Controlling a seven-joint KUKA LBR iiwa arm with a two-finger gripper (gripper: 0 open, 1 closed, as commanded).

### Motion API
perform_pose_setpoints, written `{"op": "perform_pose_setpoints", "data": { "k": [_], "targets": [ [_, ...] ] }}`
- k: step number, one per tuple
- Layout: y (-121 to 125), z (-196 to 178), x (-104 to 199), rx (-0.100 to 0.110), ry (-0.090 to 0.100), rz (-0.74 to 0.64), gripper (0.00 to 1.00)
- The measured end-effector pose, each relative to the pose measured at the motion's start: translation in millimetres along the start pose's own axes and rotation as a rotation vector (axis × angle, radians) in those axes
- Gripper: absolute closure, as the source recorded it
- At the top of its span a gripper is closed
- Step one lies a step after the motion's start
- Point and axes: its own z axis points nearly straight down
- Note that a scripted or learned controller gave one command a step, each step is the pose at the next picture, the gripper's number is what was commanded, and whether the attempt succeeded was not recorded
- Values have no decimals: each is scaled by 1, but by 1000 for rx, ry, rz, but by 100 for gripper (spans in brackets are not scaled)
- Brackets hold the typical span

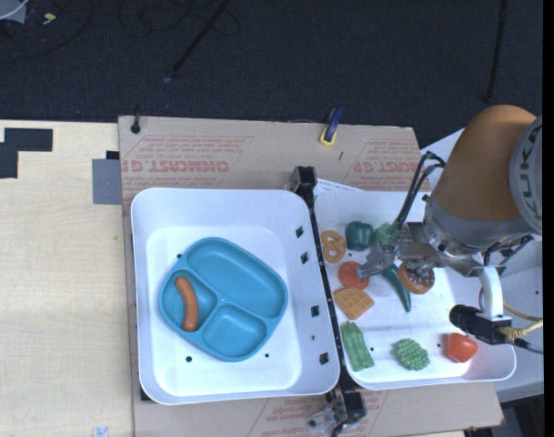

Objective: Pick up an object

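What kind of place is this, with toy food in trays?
Probably a robotics lab test bench: a grey-and-orange arm reaches over two white bins, one holding a blue divided plate, the other toy food like a pretzel.

Cardboard sheet (258, 157), upper edge: red printed lettering, repeated twice, upside down, not legible with certainty.
Cardboard, lower edge: further red print, too small to read.

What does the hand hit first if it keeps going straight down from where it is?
Probably the long dark green pepper lying under the hand in the right white bin; the red tomato sits just beside. Depth is unclear.
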Motion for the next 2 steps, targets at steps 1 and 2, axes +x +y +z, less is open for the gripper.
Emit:
{"op": "perform_pose_setpoints", "data": {
  "k": [1, 2],
  "targets": [
    [3, -7, 0, -13, -1, -2, 0],
    [1, 58, 2, -7, 0, -2, 0]
  ]
}}
